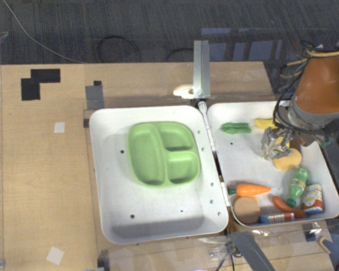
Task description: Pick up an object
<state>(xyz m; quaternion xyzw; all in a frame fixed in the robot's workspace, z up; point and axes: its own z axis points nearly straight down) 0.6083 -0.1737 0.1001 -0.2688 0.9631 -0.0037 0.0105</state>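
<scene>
Your gripper (276, 145) is hovering over the right bin (243, 161) — a yellow chunk (288, 161) lying just below-right of it; grip state I can't tell.

A robot lab: taped wooden bench (40, 187), cables, carpet.

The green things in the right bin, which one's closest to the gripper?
The green pod-shaped toy at the bin's far edge lies nearer the gripper than the green bottle, which lies toward the near right corner.

Matt green tray (162, 153), probably plastic, in smooth white bin (111, 165).
</scene>
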